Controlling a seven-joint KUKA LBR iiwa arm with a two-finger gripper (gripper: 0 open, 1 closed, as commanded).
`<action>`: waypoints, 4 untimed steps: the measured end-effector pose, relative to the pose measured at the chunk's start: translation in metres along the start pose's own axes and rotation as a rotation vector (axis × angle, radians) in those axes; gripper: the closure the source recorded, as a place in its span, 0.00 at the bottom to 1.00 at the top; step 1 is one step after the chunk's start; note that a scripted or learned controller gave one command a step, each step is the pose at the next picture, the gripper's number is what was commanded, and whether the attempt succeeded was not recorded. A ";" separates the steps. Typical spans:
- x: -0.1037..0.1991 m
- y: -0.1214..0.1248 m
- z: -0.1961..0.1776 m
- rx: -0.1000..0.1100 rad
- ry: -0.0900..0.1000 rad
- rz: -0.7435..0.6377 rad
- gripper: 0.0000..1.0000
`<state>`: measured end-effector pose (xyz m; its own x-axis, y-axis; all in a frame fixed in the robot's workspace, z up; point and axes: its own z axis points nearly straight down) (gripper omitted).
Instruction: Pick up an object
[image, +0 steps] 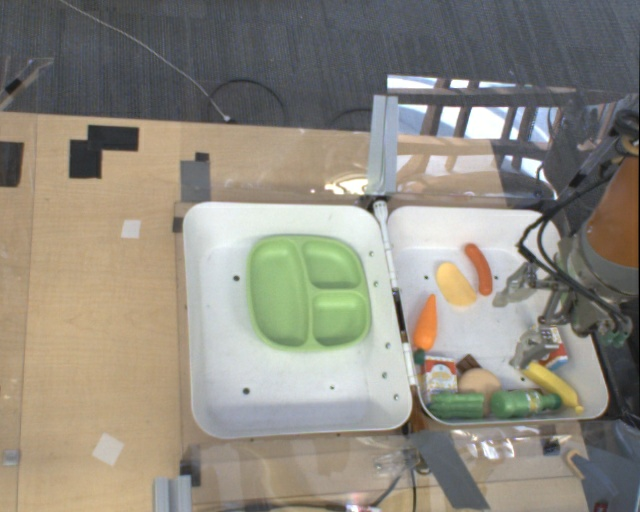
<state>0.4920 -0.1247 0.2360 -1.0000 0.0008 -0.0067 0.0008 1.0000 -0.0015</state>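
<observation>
My gripper (522, 320) hangs over the right side of the right bin (500, 235), open, with bare bin floor between its two metal fingers (512, 290). Left of it lie an orange-red sausage (479, 268), a yellow piece (457, 285) and a carrot (426, 322). Along the bin's near wall sit a small carton (440, 375), a beige potato-like item (481, 380), a green cucumber (458, 405), a green bottle (522, 402) and a yellow banana (553, 382). A red and blue item (555, 355) lies just beside the nearer finger, partly hidden.
The left bin (215, 330) holds a green divided plate (306, 291). A metal post (383, 140) stands behind the divider between the bins. The arm's body and cables (600, 240) cover the right bin's right edge.
</observation>
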 end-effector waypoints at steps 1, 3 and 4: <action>-0.064 0.003 0.139 -0.002 0.001 0.152 0.00; -0.131 0.037 0.148 -0.001 -0.006 0.162 0.00; -0.094 0.002 0.147 -0.002 -0.006 0.294 0.00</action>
<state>0.5865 -0.1231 0.0895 -0.9569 0.2902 -0.0128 0.2902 0.9570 0.0032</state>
